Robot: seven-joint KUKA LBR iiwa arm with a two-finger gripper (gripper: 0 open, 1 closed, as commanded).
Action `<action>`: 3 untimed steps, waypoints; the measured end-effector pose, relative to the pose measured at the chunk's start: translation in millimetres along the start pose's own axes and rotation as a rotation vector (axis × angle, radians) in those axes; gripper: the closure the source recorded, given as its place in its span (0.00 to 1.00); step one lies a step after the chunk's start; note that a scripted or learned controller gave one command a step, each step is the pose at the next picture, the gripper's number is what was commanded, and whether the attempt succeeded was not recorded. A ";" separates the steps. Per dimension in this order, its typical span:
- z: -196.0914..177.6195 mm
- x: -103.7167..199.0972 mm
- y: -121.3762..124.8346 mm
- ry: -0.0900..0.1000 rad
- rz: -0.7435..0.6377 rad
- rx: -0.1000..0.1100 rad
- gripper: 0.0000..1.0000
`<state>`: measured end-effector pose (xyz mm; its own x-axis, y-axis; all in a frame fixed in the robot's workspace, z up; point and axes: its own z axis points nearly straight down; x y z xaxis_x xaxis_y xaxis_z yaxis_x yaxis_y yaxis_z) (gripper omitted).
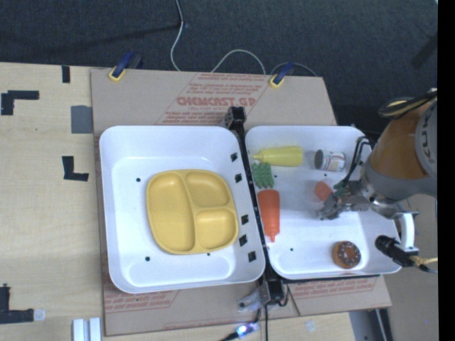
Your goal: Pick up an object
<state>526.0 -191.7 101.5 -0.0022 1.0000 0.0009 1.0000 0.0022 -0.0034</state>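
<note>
At the bottom of the frame, the near rims of two shallow white bins sit side by side on a cardboard sheet (213,98) laid over the tabletop (43,212). In the right bin (298,265), a round brown doughnut (346,253) lies close to the lower right rim, with bare white floor to its left. Further up, an orange carrot (269,213) with a green top lies along the divider between the bins. The gripper (331,208) hangs low at mid right of this bin, just below a small red piece (323,189); whether its fingers are parted or closed cannot be told, and nothing is seen held. The grey arm (405,162) with its orange band enters from the right edge. Near the far rim lie a yellow corn cob (281,155) and a small can (330,160). The left bin (121,190) holds a yellow divided plate (192,210), with open floor all around it.
</note>
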 end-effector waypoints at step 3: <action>-172.0 14.0 -3.0 -0.003 0.000 -0.009 1.00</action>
<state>523.5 -177.9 273.5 -0.0023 1.0000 -0.0021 1.0000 0.0023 0.0060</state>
